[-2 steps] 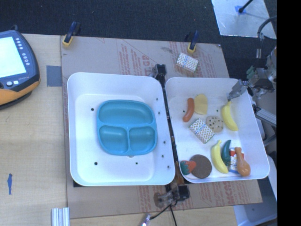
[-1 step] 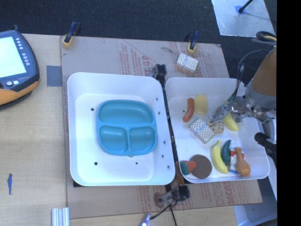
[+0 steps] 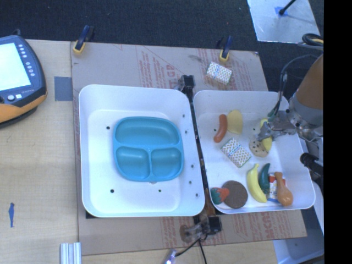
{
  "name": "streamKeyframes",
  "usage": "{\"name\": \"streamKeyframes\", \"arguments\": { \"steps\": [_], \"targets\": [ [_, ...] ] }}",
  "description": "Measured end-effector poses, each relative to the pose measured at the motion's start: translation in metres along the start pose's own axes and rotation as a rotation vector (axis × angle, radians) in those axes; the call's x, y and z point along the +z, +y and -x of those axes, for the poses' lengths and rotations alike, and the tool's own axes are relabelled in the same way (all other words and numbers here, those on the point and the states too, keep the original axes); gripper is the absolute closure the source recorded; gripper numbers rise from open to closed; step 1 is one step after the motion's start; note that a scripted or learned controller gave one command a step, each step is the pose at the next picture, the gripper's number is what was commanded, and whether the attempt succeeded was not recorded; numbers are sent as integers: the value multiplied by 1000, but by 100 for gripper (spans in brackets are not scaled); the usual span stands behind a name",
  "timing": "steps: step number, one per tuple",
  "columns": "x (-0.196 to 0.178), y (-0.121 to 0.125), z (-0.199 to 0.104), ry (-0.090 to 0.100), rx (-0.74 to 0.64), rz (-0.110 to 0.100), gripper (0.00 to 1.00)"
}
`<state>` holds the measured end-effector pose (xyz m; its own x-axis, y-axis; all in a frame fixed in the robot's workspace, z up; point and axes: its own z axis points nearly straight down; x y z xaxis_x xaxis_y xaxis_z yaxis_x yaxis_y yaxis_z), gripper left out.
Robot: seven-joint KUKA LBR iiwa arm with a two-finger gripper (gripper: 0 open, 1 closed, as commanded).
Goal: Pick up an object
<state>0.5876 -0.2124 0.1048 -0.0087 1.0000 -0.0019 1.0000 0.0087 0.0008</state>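
My gripper [image 3: 268,132] reaches in from the right and hangs low over the right bin [image 3: 250,97], near its right wall. Just under it lie a small yellow piece [image 3: 268,144] and a tan speckled disc [image 3: 256,147]; I cannot tell whether it touches either one. Also in this bin are a red sausage [image 3: 220,128], a pale yellow block [image 3: 235,121], a blue-and-white patterned box [image 3: 236,152], a banana [image 3: 254,183], a teal piece [image 3: 265,176], an orange drumstick [image 3: 282,191], a brown disc [image 3: 236,194] and a red strawberry [image 3: 218,194].
The left bin [image 3: 93,147] holds a blue divided plate [image 3: 148,148]. A second patterned box [image 3: 219,72] lies on the cardboard behind the right bin. A control pendant [image 3: 16,78] sits at the far left of the bench. Clamps stand at the cardboard's back edge.
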Motion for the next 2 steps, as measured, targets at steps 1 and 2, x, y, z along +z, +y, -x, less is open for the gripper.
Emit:
{"name": "streamKeyframes", "arguments": {
  "steps": [1, 2],
  "targets": [
    [17, 63, -42, 15, 9, -39, 100],
    [-87, 71, -103, 3, 4, 0, 100]
  ]
}}
